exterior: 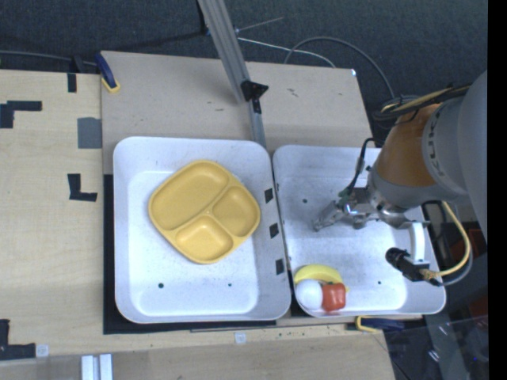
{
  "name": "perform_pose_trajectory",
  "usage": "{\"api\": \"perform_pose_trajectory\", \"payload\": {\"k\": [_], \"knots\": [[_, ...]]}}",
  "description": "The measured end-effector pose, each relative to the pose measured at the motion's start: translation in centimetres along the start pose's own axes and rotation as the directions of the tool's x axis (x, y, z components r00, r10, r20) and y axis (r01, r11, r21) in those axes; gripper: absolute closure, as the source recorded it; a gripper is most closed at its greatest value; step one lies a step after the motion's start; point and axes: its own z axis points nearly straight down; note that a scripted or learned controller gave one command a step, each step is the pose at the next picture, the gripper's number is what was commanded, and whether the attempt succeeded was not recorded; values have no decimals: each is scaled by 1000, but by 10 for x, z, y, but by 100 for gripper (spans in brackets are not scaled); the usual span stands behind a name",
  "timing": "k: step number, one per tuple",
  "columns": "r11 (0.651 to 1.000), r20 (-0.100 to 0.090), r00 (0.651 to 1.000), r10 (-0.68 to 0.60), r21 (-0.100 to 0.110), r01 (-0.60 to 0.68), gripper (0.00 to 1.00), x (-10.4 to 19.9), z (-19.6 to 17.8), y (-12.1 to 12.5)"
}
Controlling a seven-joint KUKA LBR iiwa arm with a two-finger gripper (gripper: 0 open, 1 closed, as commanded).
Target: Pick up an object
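In the left bin (135, 291) a yellow three-compartment plate (204, 210) lies flat, a little tilted. A small cluster sits in the front left corner of the right bin (317, 165): a yellow curved piece (317, 274), a white round piece (310, 294) and a red block (334, 297), all touching. My gripper (328, 217) hangs low over the middle of the right bin, pointing left. It is well behind the cluster and apart from it, with nothing in its grasp.
A grey metal pole (226, 42) slants down from the top to the bins' back edge. The arm's orange band (404, 153) and cables (444, 252) cover the right bin's right side. A raised divider (275, 228) separates the bins.
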Motion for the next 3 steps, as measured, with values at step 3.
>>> {"api": "perform_pose_trajectory", "payload": {"k": [3], "knots": [[1000,-1,1000,-1,-6,1,100,8,-116,6]]}}
